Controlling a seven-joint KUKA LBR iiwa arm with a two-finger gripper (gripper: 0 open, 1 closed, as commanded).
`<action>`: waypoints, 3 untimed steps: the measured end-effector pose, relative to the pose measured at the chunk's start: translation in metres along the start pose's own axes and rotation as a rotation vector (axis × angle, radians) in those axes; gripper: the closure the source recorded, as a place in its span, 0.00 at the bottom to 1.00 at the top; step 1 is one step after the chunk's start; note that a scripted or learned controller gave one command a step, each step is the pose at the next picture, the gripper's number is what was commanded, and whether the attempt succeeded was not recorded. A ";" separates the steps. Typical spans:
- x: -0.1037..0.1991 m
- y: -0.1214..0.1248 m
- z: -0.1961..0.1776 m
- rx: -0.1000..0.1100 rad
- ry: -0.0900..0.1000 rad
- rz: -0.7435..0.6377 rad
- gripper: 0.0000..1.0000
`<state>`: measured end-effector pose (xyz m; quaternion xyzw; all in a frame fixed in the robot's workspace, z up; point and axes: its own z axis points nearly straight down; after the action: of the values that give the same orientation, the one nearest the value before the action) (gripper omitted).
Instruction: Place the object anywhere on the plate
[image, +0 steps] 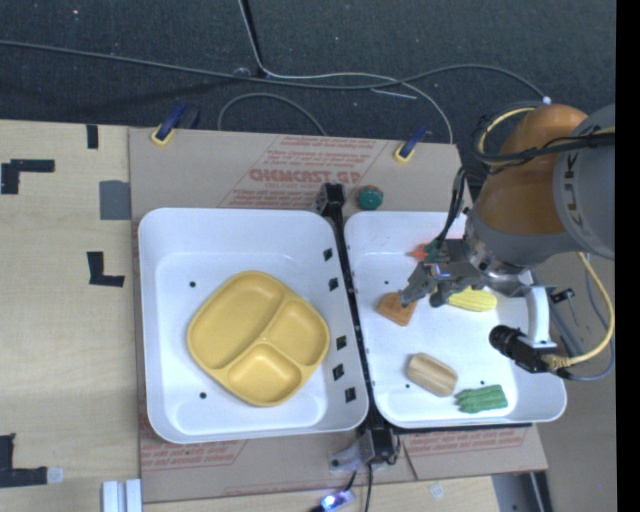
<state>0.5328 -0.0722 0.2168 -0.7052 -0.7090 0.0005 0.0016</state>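
My gripper (418, 291) hangs over the right bin (540, 405), fingers apart, beside the orange wedge (395, 309). Plate (259, 337) sits in the left bin (160, 300) on cardboard (290, 165).

In the right bin (540, 400) the pincer (418, 292) hangs just over an orange wedge (396, 309), with a yellow corn (472, 299), tan roll (432, 373) and green piece (482, 400) nearby, while the yellow plate (258, 337) lies in the left bin (160, 300).

arm (560, 180) cut off at right edge, red item (424, 250) partly hidden behind tool (420, 293)
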 end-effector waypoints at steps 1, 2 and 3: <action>0.059 -0.011 -0.008 -0.001 0.001 -0.002 1.00; 0.112 -0.014 0.003 0.001 0.000 -0.001 1.00; 0.167 -0.019 -0.013 -0.001 0.000 -0.003 1.00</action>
<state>0.5129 0.0950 0.2298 -0.7043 -0.7099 -0.0001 0.0011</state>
